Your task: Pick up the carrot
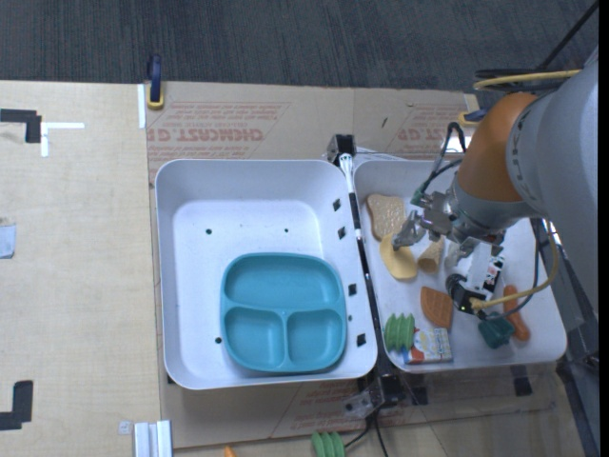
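The grey arm (561,150) comes in from three o'clock, orange band bent down over the right bin (542,346). At nine o'clock sits the left bin (181,255), holding a teal divided plate (283,312). The gripper (419,236) hangs low over a yellow piece (398,261) beside a tan bread slice (385,215); whether it is gripping, I cannot tell. The carrot (517,324) lies at the right bin's five o'clock corner, touching a dark teal toy (495,332), well apart from the gripper.
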